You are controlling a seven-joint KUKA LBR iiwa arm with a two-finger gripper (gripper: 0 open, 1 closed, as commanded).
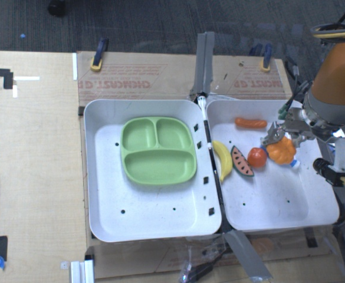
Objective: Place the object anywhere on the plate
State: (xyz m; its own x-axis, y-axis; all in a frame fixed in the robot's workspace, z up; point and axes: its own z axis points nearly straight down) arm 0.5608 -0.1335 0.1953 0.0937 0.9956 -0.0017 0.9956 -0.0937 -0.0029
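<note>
- Leftmost, the green plate [158, 151] lies in the left bin [101, 175], a little above the frame's centre-left; its three compartments are bare, so any of them will serve.
- Next, in the right bin [278, 211], a banana [222, 160] lies against the divider, with a watermelon slice [242, 161] just beside it and a small red tomato-like piece [256, 156] touching that slice's right.
- Above these, near the bin's upper wall, an orange sausage-shaped piece [250, 122] lies apart.
- Further right, the orange object [281, 151], lumpy and rounded, sits beneath the claw [276, 135], which hangs at the right-centre of the frame.
- Whether the claw is wide, narrow or gripping cannot be told: its tips blur into the object.
- Judging by looks, the orange object is light toy plastic, stiff and somewhat slick; a grip across its widest middle seems safest, since a rounded body may squirt out of a pinch near an end.
</note>
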